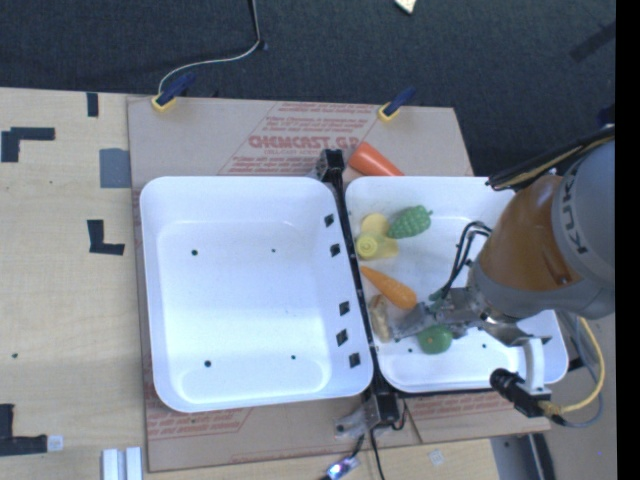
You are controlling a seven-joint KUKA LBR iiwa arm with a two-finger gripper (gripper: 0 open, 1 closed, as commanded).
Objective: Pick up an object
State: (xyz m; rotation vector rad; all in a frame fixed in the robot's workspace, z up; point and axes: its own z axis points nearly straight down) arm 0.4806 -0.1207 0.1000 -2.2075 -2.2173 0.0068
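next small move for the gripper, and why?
Probably a short descent onto the green ball. The gripper sits low in the right bin, right by that ball, with the carrot beside it. Nothing visibly sits between its fingers, so no lift yet.

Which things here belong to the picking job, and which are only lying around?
Job:
- gripper
- right bin
- orange carrot
- green round piece
- green bumpy piece
- yellow piece

Lying about:
- left bin
- orange piece behind the bins
- yellow scrap on the dark floor
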